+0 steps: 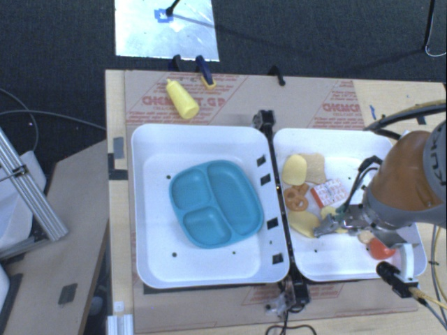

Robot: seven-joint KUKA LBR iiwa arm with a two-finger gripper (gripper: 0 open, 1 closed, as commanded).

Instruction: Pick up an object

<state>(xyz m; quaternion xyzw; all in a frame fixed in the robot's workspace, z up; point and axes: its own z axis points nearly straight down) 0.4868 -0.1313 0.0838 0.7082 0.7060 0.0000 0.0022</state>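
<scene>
The right bin (391,145) holds several small items: a yellow rounded piece (294,167), a tan cracker-like piece (316,163), a brown pretzel (296,198), a red and white packet (327,190), a pale yellow piece (302,222) and a red-orange piece (380,249). My gripper (325,227) is low in this bin, its tip right beside the pale yellow piece and just below the packet. The grey arm and orange band (408,176) cover the bin's right part.
The left bin (154,145) contains a blue divided plate (214,202). A yellow bottle (182,100) lies on the cardboard behind the bins. A black divider clamp (272,187) runs between the two bins. A silver sheet (166,19) lies beyond the bench.
</scene>
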